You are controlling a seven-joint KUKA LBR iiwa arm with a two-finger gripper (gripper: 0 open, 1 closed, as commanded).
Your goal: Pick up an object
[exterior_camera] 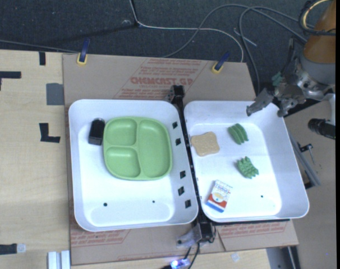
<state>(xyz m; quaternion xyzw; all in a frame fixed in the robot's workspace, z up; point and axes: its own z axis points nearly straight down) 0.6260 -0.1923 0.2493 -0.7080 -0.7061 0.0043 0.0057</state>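
— So, where's the claw (266, 106) right now?

— At the upper right corner of the right bin (282, 167), hanging over its rim. One dark finger points down-left into the bin; whether the pair is spread or pinched, I cannot tell from this angle. Nothing is visibly held.

— What's closest to it?

— The green pod (237, 133), just inward and a little below. Further down lies the green sprig (247, 167), the toast (205, 144) sits left near the divider, and the carton (219, 196) is near the front edge, farthest off.

— How would you do the approach well?

— I'd judge the pod the easiest pick: come in over its middle, turn the fingers across its narrow side, and descend straight, staying off the bin wall. The plate (138, 148) and black block (96, 131) in the left bin are well apart.
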